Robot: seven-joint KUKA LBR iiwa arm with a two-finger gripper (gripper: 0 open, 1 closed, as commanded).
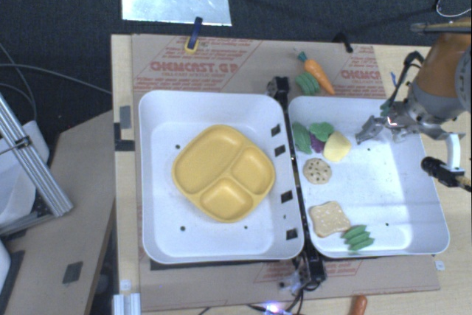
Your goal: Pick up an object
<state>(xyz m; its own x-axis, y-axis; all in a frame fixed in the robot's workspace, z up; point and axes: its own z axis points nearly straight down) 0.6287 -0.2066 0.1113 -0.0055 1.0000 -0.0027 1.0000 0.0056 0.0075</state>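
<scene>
Nearest the camera, a slice of toast (329,217) and green beans (358,236) are lying at the front of the right bin (413,210). Further back, a cookie (317,171), a yellow lemon (338,147) and purple grapes (321,131) are clustering by the divider, while the left bin (158,181) is carrying 1 yellow divided plate (223,172). The gripper (371,130) is hovering at the far right, fingers spread apart and holding nothing. This looks like the approach step: the lemon is sitting just left of the fingertips, apart from them, so the next move probably calls for shifting left, descending and closing. Beyond the bins, a toy carrot (318,71) is lying on the board.
</scene>
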